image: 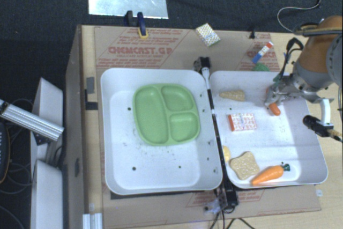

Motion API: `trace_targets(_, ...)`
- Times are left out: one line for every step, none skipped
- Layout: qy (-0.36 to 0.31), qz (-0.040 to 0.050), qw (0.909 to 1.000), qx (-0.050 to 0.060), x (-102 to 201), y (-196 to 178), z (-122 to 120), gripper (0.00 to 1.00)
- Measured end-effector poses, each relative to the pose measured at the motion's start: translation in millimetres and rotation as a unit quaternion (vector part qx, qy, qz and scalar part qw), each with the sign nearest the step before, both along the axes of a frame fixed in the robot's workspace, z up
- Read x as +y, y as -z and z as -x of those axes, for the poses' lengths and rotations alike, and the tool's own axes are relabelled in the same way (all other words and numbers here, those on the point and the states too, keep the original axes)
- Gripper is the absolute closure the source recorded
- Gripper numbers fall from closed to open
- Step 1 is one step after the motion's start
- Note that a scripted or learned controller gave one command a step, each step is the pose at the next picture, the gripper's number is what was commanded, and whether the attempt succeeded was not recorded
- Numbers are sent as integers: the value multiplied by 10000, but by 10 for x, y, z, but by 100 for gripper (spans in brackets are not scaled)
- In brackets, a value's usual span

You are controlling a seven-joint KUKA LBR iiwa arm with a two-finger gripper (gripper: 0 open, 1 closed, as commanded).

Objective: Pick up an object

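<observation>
My end effector [274, 100] is low in the right bin [305, 139], upper right, w/ a small orange piece [275, 110] just below it. Open or closed, can't tell. Carrot [268, 173] lies near the front edge.

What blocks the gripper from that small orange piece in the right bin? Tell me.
Nothing visible does. The gripper sits right above the small orange piece in the right bin; the red-and-white box lies apart, toward the divider.
</observation>
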State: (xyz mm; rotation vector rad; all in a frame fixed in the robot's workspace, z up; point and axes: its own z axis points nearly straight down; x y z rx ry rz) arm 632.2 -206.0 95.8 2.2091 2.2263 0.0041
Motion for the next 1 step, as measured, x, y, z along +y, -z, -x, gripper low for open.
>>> trace_targets(13, -9, 10000, 0, 720, -832, 251, 100)
